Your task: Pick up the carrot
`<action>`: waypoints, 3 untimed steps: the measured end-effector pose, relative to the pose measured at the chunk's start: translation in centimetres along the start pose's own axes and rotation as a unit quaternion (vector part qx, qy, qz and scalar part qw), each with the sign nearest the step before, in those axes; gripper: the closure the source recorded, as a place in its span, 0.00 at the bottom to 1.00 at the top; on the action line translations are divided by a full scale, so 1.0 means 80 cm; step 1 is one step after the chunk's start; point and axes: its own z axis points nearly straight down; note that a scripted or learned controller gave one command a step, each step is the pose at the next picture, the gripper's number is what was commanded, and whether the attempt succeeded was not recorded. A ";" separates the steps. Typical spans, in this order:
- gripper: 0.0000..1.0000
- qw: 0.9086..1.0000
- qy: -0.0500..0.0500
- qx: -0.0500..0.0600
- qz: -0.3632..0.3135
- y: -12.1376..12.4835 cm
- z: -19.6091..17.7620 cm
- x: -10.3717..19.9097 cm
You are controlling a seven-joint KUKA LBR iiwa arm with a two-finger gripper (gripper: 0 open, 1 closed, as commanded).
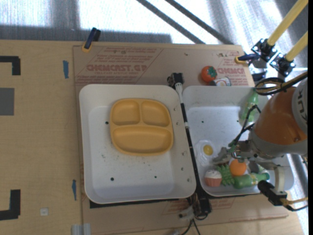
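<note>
The carrot (238, 168) is a short orange piece with green leaves (225, 172). It lies near the front of the right bin (215, 114), among other toy foods. My gripper (232, 155) hangs just above and behind the carrot, very close to its upper edge. The grey and orange wrist (276, 124) hides most of the gripper from above. I cannot make out whether the carrot is between the gripper's tips or only under them.
Around the carrot lie a green vegetable (248, 180), a pink cupcake (213, 178) and a fried egg (207, 150). A green item (250, 102) rests by the right bin's far wall. The left bin (93, 146) holds a yellow divided plate (141, 126). A tomato (209, 74) sits on the cardboard behind the bins.
</note>
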 end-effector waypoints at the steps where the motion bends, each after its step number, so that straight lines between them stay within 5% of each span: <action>1: 1.00 1.000 -0.002 -0.002 0.001 0.001 -0.013 -0.001; 2: 1.00 0.991 0.000 0.001 0.136 0.099 0.000 -0.010; 3: 1.00 0.984 0.000 0.003 0.176 0.132 -0.164 0.122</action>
